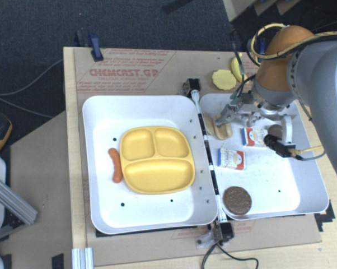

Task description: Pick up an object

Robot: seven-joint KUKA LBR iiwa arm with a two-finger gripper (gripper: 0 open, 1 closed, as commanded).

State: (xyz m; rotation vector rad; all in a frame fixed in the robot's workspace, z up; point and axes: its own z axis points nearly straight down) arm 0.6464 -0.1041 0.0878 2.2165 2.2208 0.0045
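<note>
Objects to pick from lay mostly in the right bin [308,198]: a tan bread-like piece [222,130] against its left wall, a small red-and-white carton [232,159] near the middle, a second carton [252,137] further back, and a brown round patty [237,200] at the front left corner. They were scattered loosely and apart from one another, which would leave room to come down on any one of them.

The end effector [238,114] hung low over the back left part of that bin, just above or beside the tan piece, so that piece was probably the target. Whether it was clenched or released could not be told, since the wrist and cabling hid it from this slanted view, and nothing could be seen held in it.

The left bin [101,203] carried a yellow divided tray [156,159] with an orange sausage [116,165] lying beside its left edge. A yellow lump [224,79] sat on the worktop [129,72] behind the right bin, outside both bins.
</note>
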